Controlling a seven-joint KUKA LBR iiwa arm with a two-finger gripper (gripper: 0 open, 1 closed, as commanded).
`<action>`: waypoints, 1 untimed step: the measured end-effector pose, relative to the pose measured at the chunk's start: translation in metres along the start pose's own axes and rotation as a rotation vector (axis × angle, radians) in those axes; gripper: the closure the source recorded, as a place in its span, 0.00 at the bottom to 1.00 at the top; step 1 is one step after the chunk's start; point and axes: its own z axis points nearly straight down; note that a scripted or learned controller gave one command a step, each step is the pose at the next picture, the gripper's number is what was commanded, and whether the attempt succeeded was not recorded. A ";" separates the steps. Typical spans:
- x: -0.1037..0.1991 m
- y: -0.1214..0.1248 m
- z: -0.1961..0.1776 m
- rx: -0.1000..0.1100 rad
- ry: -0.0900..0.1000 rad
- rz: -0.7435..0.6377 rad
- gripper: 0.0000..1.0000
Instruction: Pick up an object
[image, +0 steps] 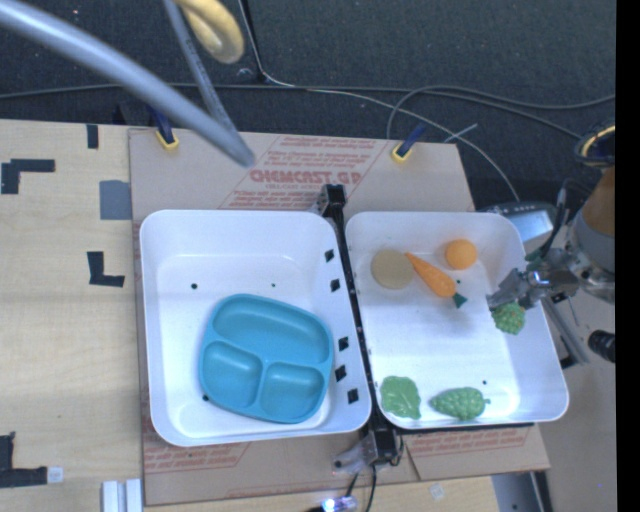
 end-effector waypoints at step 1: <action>0.006 -0.004 -0.047 0.001 0.001 0.000 1.00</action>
